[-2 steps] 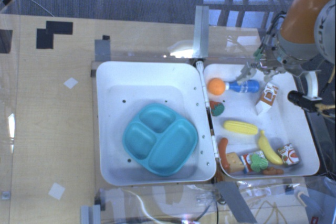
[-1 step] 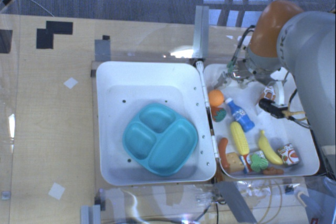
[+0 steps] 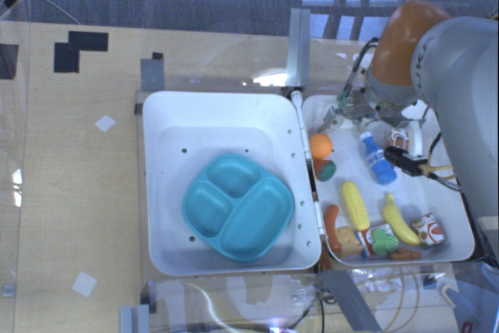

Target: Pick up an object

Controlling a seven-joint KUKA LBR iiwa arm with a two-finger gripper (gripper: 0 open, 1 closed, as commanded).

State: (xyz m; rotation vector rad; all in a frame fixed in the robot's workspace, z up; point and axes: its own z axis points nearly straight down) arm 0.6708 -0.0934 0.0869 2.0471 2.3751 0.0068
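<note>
The right bin (image 3: pixel 466 246) holds several toy foods. An orange ball (image 3: pixel 320 144) lies by the bin's left wall, with a dark green piece (image 3: pixel 325 168) just below it. A blue bottle (image 3: pixel 378 160) lies in the middle. Nearer the front are a yellow corn cob (image 3: pixel 355 204), a banana (image 3: pixel 399 220), a red sausage (image 3: pixel 332 221) and a small can (image 3: pixel 428 230). My gripper (image 3: pixel 335 117) hangs over the bin's far left corner, just above and right of the orange ball. Nothing shows between its tips.
The left bin (image 3: pixel 164 136) holds a blue divided plate (image 3: pixel 238 207). A metal divider (image 3: pixel 309 168) runs between the two bins. More small toys (image 3: pixel 378 240) crowd the right bin's front edge. A small labelled can (image 3: pixel 398 139) sits under my wrist.
</note>
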